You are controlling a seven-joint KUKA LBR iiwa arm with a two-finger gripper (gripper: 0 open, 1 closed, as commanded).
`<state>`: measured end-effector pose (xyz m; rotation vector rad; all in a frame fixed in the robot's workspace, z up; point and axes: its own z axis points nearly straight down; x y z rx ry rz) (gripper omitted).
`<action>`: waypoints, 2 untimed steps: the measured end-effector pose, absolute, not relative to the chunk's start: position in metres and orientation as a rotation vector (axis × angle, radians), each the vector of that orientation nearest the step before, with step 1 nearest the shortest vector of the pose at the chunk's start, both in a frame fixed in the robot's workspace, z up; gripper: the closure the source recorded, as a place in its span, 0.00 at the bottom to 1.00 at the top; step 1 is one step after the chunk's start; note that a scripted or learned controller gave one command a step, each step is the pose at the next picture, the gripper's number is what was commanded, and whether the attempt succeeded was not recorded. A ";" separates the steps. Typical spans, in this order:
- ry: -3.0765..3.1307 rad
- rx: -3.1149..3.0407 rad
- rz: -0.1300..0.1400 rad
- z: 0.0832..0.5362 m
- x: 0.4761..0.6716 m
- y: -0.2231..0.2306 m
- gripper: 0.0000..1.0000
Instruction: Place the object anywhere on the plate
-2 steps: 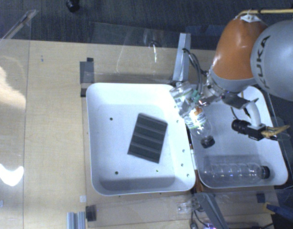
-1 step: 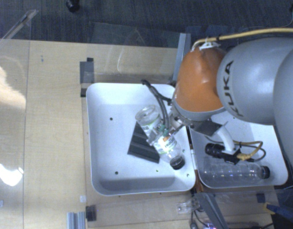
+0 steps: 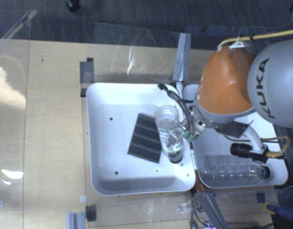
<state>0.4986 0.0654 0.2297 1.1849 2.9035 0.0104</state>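
A: Where's the arm (image 3: 241, 80)?
B: Reaching in from the right, over the left bin's (image 3: 103, 175) right edge.
A: And the plate (image 3: 145, 137)?
B: Dark, ridged, mid-bin. The clear cup (image 3: 168, 130) is just beside its right edge.
A: The gripper (image 3: 186, 130)?
B: Against the cup; grip unclear.

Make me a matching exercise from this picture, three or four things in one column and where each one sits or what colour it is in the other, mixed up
Things:
1. dark ribbed plate
2. clear cup
3. clear bottle
4. arm band

Descriptions:
A. orange
B. lying on its side in the right bin
C. flat in the middle of the left bin
D. upright, at the plate's right edge

Pairs: 1-C, 2-D, 3-B, 4-A
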 end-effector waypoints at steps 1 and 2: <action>2.992 0.938 0.008 0.244 0.503 0.154 1.00; 3.001 0.906 0.005 0.232 0.543 0.093 1.00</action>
